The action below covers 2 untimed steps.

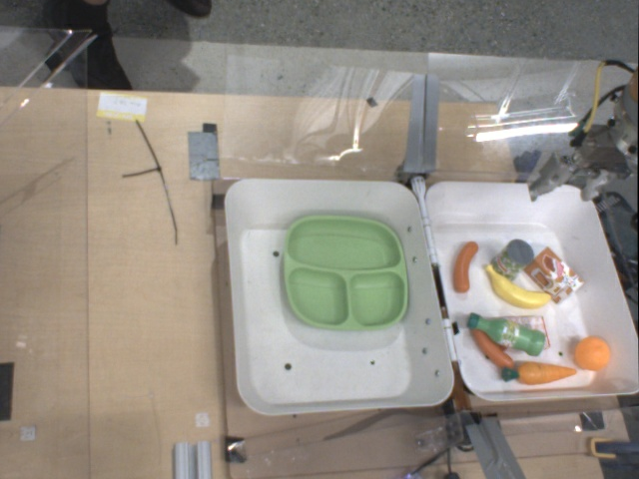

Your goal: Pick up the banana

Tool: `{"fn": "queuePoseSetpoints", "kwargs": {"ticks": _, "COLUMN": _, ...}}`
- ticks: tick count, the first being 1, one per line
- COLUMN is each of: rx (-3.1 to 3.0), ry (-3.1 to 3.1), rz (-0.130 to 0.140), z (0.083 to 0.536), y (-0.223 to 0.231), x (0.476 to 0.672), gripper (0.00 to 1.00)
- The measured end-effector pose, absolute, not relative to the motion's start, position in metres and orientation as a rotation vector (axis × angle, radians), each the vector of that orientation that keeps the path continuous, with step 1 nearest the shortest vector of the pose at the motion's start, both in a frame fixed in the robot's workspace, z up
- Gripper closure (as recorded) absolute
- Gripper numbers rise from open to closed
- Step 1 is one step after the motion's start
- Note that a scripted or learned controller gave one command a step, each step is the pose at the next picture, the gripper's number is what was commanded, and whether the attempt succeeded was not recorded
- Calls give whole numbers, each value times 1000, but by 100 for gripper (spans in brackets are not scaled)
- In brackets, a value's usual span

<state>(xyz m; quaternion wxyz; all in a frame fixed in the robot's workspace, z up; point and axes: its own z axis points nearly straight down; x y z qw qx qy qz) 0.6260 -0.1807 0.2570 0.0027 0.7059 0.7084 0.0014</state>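
Gripper [559, 173] sits at top right, over the far edge of the right bin [479, 208]; can't tell its finger state. Banana [516, 289] lies in that bin, well apart from it, btwn sausage [464, 265] & snack pack [552, 272], w/ green bottle [511, 332] below. Green tray [344, 270] in left bin [250, 297].

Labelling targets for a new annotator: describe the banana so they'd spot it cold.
Look in the right bin, near its middle. The banana lies just below a grey can and left of a red-and-white packet, above a green bottle. It is the only yellow, curved item there.
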Motion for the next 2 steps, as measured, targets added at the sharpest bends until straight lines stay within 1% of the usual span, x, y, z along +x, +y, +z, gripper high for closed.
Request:
{"fn": "queuePoseSetpoints", "kwargs": {"ticks": 1, "rx": 2148, "ry": 2288, "rz": 2, "z": 167, "y": -165, "x": 604, "gripper": 0}}
{"fn": "queuePoseSetpoints", "kwargs": {"ticks": 2, "rx": 2122, "ry": 2313, "rz": 2, "z": 91, "y": -162, "x": 582, "gripper": 0}}
